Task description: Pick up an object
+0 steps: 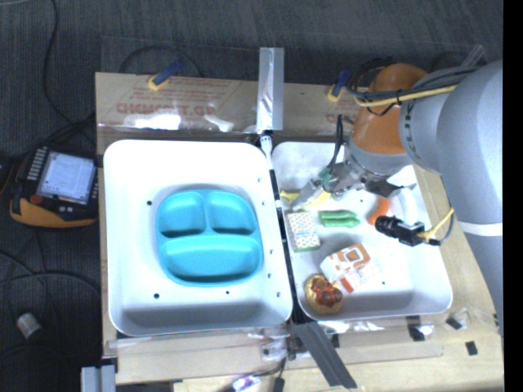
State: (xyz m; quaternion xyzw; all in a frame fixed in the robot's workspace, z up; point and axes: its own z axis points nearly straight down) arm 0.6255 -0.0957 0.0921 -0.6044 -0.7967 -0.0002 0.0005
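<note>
End effector [331, 178] hovered low in right bin [425, 292], finger state unclear; lowering squarely onto green object [338, 217] seemed wisest.

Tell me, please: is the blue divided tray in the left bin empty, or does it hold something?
Empty. The blue tray lies flat in the left bin, and all three compartments show bare blue surface.

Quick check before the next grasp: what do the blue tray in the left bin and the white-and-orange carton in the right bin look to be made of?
Blue tray: looks like moulded plastic, smooth with a slight sheen; rounded compartment edges and even colour suggest it. White-and-orange carton: probably printed cardboard or a toy plastic copy; flat faces and sharp printed panels show, but the view is too coarse to decide.
</note>
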